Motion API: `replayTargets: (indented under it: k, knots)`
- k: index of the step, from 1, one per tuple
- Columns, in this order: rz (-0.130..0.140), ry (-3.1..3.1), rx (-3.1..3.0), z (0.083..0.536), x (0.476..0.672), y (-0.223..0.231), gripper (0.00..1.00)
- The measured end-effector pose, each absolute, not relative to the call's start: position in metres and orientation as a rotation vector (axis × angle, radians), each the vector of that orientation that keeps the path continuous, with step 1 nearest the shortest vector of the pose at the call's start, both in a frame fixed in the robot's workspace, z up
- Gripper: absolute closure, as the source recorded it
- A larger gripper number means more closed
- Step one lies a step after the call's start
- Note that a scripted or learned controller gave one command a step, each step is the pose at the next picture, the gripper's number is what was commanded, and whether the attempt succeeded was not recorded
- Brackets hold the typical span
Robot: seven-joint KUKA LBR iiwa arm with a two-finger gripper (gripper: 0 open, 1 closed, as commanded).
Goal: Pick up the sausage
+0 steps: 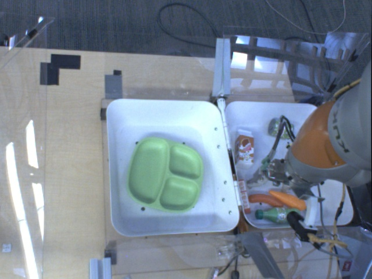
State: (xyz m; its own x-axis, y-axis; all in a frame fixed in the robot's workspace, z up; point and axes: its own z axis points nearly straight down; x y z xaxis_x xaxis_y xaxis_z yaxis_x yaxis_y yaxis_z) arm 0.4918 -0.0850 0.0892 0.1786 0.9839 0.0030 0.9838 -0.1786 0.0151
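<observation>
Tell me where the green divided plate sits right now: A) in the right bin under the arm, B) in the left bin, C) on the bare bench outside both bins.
B: the green divided plate lies flat on the floor of the left bin, apart from the arm.

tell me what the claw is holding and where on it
Cannot be told: the claw sits low in the right bin above the sausage.
</observation>
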Motion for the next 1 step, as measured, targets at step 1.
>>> replayTargets:
  k: [1]
  knots:
    - [0.017,2.018,2.394,0.0892,0.4917,-0.0849,0.0]
